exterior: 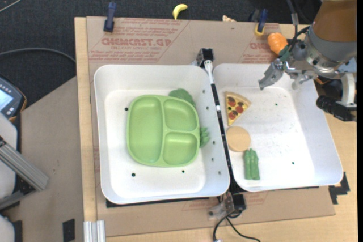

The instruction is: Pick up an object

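Your green toy [251,164] lies nearest, beside the cookie [238,138] and pizza slice [235,106]; your gripper [281,77] hangs spread, holding nothing.

A brown cardboard sheet with red printing [142,39] covers the bench under the bins. Two blue clamps [109,17] grip its twelve o'clock edge. A small yellow banana-shaped toy [180,9] lies beyond it on dark carpet [57,3].

To the gripper's [282,77] lower left, you see a dark green object [182,97] largely hidden beneath the green divided plate [163,130]. Behind the gripper, the arm [334,20] is cut off by the frame's right edge; finger spacing is indistinct.
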